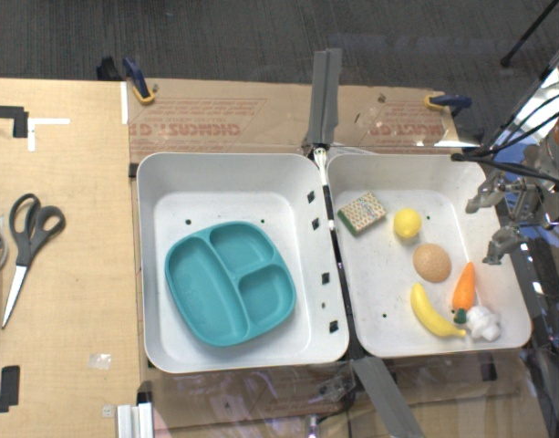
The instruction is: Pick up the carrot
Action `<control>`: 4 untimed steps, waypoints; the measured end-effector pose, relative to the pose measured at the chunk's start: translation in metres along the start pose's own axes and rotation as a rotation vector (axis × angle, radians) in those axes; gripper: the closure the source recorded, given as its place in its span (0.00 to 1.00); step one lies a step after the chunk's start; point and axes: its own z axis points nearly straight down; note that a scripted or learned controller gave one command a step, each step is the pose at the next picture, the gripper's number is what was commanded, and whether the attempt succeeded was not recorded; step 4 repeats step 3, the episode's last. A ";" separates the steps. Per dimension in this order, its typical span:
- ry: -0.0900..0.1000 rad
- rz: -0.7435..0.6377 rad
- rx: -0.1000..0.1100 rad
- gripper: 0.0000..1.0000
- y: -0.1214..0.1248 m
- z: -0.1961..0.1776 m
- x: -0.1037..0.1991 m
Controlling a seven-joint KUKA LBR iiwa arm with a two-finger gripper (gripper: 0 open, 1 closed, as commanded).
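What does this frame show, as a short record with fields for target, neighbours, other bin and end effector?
target: carrot, lying in the right bin, near its right wall
neighbours: banana, egg, lemon, sponge, small white item touching the carrot's lower end
other bin: left bin with a teal divided plate
end effector: above the right bin's right edge, apart from the carrot

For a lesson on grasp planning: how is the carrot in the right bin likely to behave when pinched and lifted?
The carrot looks like a smooth, tapered toy, so it is probably stiff and light. Its round, narrowing body may slip or roll out of a pinch. It lies close to the banana and a white fluffy object, which may get nudged.
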 end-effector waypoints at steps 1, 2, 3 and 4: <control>-0.008 -0.227 0.001 0.00 0.000 0.110 0.002; -0.009 -0.232 0.001 1.00 0.002 0.101 0.001; 0.000 -0.299 -0.002 1.00 0.079 0.028 0.047; 0.000 -0.299 -0.002 1.00 0.079 0.028 0.047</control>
